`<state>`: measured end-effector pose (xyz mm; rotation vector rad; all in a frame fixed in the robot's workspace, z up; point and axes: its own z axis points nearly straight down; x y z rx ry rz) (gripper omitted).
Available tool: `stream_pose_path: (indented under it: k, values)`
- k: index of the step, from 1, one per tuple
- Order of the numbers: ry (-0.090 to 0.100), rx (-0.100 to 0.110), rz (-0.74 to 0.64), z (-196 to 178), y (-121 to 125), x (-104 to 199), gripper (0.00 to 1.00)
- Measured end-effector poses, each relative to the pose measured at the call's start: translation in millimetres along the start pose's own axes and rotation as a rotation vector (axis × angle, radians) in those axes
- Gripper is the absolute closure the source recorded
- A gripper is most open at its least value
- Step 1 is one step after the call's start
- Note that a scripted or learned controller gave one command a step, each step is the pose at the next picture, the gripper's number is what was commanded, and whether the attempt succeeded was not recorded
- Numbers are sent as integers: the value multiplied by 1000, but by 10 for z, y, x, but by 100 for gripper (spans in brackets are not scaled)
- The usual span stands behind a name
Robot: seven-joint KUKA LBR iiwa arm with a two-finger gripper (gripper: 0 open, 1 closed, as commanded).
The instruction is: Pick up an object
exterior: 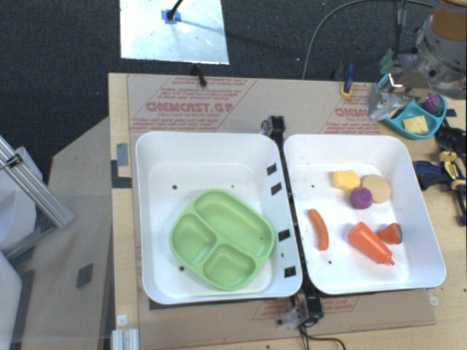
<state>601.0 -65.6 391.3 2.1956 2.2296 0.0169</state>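
Right white bin point(419, 217) with a yellow block point(346, 179), tan cookie point(378, 188), purple ball point(360, 197), orange hot dog point(318, 229), orange carrot point(370, 243), small red thing point(392, 232), green tray point(222, 238) in left bin point(157, 195), robot arm point(444, 31) at top right corner, well apart from the bins, cannot tell its grip

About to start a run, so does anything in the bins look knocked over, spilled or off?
Nothing stands out. The green tray lies flat in the left bin, a bit skewed. The toy foods, like the carrot and sausage, lie loose in the right bin.
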Motion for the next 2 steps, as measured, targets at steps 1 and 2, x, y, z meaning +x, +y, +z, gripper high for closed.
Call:
stream_pose_path:
  k: [1,2]
  values:
    - [-1,-6,8,-1548,29,17,100]
    - [6,14,-7,-1412,29,1708,100]
